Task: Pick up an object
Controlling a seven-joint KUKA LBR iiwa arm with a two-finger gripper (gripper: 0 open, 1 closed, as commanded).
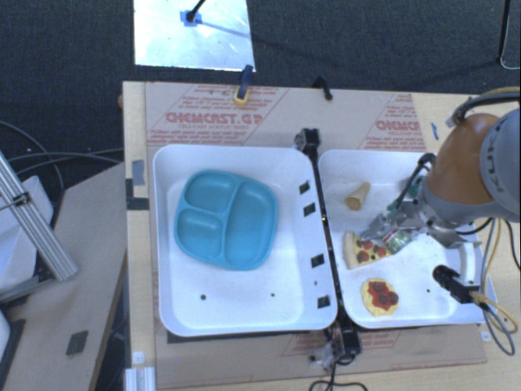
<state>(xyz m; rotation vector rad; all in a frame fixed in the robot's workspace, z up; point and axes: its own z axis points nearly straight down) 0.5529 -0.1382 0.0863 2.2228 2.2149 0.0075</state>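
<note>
In the right bin [383, 163] lie a pizza slice [361, 252], a small round pizza [380, 296] and a tan cone-shaped piece [356, 195]. My gripper [389, 233] reaches in from the right and is down at the right end of the pizza slice, touching or just above it. Its fingertips are blurred against the slice.
The left bin [195, 300] holds a blue divided plate [225, 219]. A black divider with clips [319, 218] runs between the bins. The arm's grey and orange body [472, 169] hangs over the right bin's right side. Cables [464, 287] trail at the bin's lower right.
</note>
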